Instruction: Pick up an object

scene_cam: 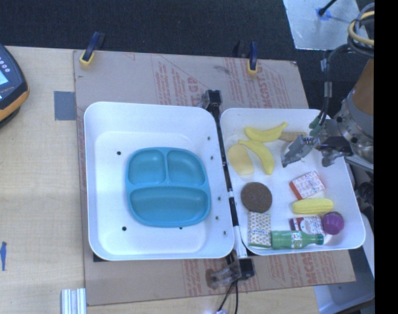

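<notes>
My gripper [311, 156] hangs over the upper right part of the right bin [353, 195], its fingers open with nothing between them. Left of it lie two yellow bananas [264, 133] and a pale yellow fruit [240, 159]. Below the gripper is a red and white packet [307, 184], then a yellow corn cob [312, 206]. A brown round cookie [256, 196] lies near the bin's left wall. Along the front edge are a green bottle [294, 239], a purple ball [332, 223] and a white wrapper [258, 226].
The left bin [100, 175] holds a blue divided plate [168, 186]. Both bins rest on a cardboard sheet [159, 77] clamped at the back. A yellow and black device [2, 77] sits at the far left of the bench.
</notes>
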Controlling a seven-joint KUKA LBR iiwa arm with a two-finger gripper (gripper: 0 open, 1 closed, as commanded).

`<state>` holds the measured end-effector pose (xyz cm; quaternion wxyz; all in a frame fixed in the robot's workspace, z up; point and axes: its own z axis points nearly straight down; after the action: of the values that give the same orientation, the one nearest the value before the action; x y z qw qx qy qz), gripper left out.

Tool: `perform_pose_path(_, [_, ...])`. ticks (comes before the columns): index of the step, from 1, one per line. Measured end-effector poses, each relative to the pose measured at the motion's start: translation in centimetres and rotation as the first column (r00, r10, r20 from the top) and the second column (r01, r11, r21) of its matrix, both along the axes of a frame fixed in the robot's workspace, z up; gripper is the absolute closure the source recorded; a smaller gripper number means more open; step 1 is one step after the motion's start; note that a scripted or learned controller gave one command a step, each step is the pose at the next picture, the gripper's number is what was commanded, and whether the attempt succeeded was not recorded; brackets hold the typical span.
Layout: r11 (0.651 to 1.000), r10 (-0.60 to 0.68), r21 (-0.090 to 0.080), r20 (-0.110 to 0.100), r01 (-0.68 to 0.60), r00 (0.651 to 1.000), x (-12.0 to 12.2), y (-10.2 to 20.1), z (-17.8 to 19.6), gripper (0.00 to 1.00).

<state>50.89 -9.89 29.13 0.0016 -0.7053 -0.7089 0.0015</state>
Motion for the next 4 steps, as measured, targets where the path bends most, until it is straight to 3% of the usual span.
perform_pose_path(1, [1.000, 0.004, 0.002, -0.009, -0.004, 1.000, 0.5, 2.9, -9.9, 0.00])
perform_pose_path(2, [1.000, 0.002, -0.003, 0.007, -0.002, 1.000, 9.0, -0.3, -13.6, 0.00])
perform_pose_path(3, [1.000, -0.004, 0.001, -0.001, 0.004, 1.000, 3.0, -0.4, -20.1, 0.00])
perform_pose_path(4, [1.000, 0.001, -0.002, 0.009, -0.001, 1.000, 10.9, -1.4, -19.8, 0.00])
